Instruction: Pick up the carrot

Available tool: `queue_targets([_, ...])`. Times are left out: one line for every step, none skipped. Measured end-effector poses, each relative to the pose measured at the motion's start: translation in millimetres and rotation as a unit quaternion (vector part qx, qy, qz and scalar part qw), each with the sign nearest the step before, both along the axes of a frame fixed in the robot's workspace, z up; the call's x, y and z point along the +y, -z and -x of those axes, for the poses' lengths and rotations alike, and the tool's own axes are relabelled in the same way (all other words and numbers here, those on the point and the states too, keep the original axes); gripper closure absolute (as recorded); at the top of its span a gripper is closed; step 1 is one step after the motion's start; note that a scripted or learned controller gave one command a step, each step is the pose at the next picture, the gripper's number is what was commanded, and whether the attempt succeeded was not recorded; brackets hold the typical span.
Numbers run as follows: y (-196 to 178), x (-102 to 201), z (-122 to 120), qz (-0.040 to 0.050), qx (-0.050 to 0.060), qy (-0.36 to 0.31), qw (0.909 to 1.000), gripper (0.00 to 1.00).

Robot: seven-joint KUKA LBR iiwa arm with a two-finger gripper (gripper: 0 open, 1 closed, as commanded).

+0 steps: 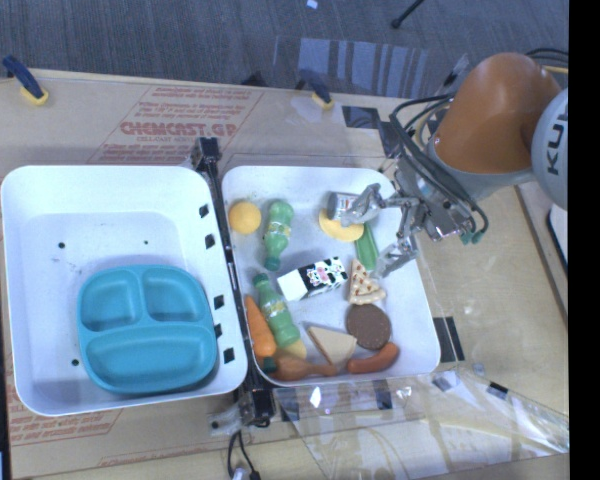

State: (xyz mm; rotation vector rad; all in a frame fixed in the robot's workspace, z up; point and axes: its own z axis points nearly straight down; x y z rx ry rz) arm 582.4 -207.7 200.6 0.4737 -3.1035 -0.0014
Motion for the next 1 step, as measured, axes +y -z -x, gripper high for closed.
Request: queue_targets([107.0, 16.2, -76.3, 0.0020, -0.004, -0.110, 0.9940, 0.00])
